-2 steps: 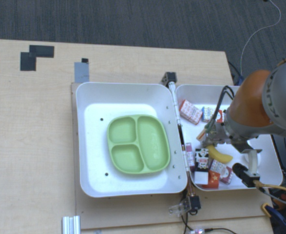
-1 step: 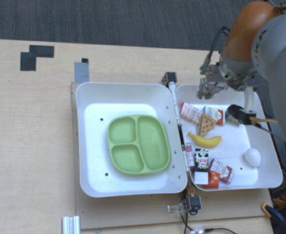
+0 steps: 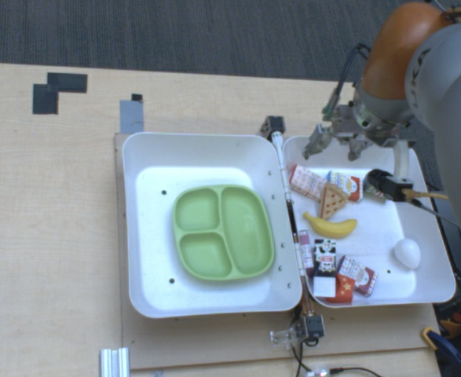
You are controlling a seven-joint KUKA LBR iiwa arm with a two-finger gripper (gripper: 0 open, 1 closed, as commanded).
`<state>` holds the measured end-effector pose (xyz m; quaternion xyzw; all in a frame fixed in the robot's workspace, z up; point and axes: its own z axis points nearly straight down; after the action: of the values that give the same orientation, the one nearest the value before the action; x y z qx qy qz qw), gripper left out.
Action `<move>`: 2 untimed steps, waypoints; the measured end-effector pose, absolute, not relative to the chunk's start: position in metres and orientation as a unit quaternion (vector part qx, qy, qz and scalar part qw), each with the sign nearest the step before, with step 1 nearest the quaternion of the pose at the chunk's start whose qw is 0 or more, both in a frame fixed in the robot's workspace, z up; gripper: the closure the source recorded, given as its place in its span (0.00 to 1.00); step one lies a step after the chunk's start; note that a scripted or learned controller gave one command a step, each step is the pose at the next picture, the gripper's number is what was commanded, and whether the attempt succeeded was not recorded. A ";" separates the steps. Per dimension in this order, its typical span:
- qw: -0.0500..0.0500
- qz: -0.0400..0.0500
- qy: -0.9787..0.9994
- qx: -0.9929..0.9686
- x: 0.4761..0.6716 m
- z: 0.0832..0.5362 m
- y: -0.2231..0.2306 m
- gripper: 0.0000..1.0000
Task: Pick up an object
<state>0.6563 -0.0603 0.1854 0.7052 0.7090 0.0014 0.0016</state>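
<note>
At the near edge of the pale wood bench (image 3: 49, 234), about 6 o'clock, a knot of cables (image 3: 305, 332) sits where the two white bins meet. The left bin (image 3: 153, 234) holds a green three-part plate (image 3: 224, 232). All the loose objects lie in the right bin (image 3: 403, 285). At its 7 o'clock is a red and white box (image 3: 340, 287) with a cow-patterned carton (image 3: 325, 255) just behind it, and a white egg (image 3: 407, 253) rests toward 4 o'clock. A banana (image 3: 331, 225) lies near the middle. A brown waffle wedge (image 3: 333, 201) and a red and white packet (image 3: 309, 181) sit toward 11 o'clock. The print on the packs is too small to read. The gripper (image 3: 336, 144) hangs over that bin's far rim at 12 o'clock, its fingers spread and nothing between them, below the arm's orange band (image 3: 399, 38). Black tape marks (image 3: 57, 91) dot the bench at 10 o'clock, and dark grey ribbed carpet (image 3: 175, 18) lies beyond.
</note>
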 end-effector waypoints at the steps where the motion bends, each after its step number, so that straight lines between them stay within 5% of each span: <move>1: 0.002 0.001 0.708 0.706 0.569 0.086 -0.110 0.00; 2: 0.004 0.004 0.708 0.706 0.572 0.098 -0.109 1.00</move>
<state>0.5718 -0.1085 0.0977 0.7058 0.7084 0.0035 0.0042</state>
